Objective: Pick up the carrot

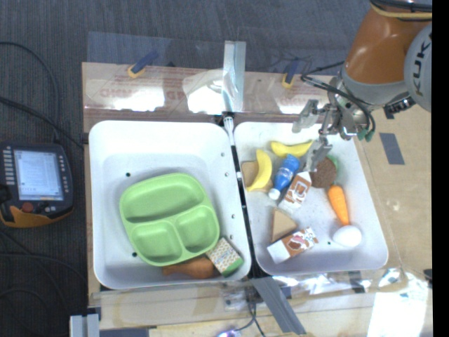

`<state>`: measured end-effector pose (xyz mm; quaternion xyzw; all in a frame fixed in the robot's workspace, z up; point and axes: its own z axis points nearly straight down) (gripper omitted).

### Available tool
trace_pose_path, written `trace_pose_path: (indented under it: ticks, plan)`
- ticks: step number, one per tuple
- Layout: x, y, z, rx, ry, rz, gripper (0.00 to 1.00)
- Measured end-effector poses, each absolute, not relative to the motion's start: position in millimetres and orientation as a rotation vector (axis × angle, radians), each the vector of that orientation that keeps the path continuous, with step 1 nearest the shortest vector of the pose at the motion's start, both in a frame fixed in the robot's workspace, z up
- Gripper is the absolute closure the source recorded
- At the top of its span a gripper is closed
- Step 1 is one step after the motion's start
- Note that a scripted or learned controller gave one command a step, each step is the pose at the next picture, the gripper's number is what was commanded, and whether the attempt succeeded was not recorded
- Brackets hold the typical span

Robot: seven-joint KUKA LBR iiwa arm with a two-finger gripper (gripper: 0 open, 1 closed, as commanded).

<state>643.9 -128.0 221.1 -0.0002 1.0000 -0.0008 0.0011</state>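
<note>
Lying in the right bin (372, 248), the carrot (339, 203) points toward a white egg (346, 236), a brown cookie (323, 175) just above it. Over the cookie hangs the gripper (319, 154), its fingers slightly parted around nothing. A green tray (168, 218) occupies the left bin (105, 188).

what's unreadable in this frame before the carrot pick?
- Two-finger gripper, camera view: fingers too small and cluttered to judge open or shut.
- Orange rounded item in the left white bin: partly covered by the green divided plate; identity unclear.
- Brown round item above the orange carrot: partly hidden by the gripper.
</note>
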Motion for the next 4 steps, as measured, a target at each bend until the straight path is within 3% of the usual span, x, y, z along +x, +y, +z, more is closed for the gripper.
trace_pose_path:
  ticks: [1,2,3,4]
  plan:
    - [583.8,-190,174,-0.164,3.139,-0.001,0.00]
    - [558.4,-223,91,-0.210,3.122,-0.007,0.00]
    - [561.5,-223,104,-0.211,3.114,-0.014,1.00]
    - [528.0,-207,98,-0.791,3.040,0.001,1.00]
